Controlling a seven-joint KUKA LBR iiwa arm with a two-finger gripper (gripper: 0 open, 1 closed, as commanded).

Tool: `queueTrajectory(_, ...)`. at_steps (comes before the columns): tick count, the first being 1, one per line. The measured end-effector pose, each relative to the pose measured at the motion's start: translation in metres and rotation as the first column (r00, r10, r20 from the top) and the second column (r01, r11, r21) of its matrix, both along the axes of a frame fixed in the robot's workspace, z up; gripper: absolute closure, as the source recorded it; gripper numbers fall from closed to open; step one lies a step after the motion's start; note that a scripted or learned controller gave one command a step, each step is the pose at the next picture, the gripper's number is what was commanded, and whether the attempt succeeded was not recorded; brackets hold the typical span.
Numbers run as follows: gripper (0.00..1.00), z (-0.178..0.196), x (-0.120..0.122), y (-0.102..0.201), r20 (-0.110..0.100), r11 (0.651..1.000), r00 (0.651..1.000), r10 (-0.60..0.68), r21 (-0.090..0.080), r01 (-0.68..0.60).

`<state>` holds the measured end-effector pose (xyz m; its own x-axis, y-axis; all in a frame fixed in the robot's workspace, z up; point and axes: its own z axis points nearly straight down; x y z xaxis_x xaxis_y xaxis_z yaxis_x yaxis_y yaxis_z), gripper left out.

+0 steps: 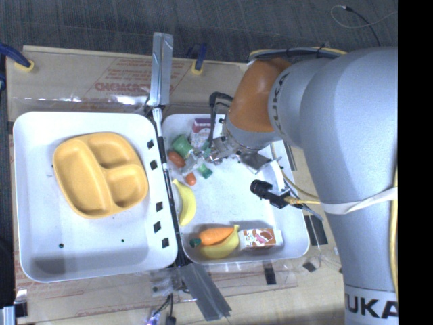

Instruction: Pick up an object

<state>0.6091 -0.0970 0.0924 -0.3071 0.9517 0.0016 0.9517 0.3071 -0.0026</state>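
My gripper (205,153) reaches down into the far left part of the right bin (233,198), among a cluster of small items: a green piece (180,144), an orange-red piece (176,158), a small red piece (191,179) and a green bit (204,170). A red and white carton (201,124) lies just behind it. A yellow banana (186,203) lies along the bin's left wall. At the near edge sit a carrot (215,235) on another yellow fruit (220,249) and a small juice box (259,237).
The left bin (40,249) holds a yellow divided tray (100,173). The grey arm with its orange band (254,100) looms over the right bin's far right side. A black cable connector (265,191) hangs over the bin's right part.
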Motion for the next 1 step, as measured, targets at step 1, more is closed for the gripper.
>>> queueTrajectory(1, 1.00, 0.0124, 0.0016, 0.0005, 0.004, 1.000, 1.000, 0.005, 0.000, -0.005)
